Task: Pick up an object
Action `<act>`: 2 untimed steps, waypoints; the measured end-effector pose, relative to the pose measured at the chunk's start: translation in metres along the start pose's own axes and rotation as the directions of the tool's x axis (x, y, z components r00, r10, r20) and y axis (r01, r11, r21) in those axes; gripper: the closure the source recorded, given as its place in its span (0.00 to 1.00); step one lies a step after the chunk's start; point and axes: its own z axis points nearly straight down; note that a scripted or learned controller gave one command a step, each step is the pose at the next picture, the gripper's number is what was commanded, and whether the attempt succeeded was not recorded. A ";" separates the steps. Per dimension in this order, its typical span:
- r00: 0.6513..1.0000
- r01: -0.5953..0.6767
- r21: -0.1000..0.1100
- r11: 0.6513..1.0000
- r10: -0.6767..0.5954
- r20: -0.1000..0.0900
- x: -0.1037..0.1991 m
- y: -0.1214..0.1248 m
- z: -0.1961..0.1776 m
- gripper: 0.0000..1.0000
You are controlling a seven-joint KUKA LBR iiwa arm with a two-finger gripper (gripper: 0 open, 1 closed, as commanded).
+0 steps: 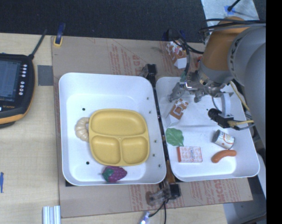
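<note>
Beside the smooth white bin (70, 125), a three-compartment yellow tray (118, 136).

A pale wooden bench (19, 171) fills the lower part of the scene, with a brown cardboard sheet (108, 55) laid flat over its middle. Beyond the far edge lies dark carpeted floor (108, 6). A black and orange handheld control pad (8, 87) rests at the left edge, its cable trailing away toward the carpet.
</note>
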 end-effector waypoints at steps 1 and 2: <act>1.000 -0.001 -0.002 1.000 0.001 0.001 0.001 -0.009 0.025 0.00; 1.000 0.001 0.000 1.000 -0.001 0.001 0.000 -0.009 0.014 1.00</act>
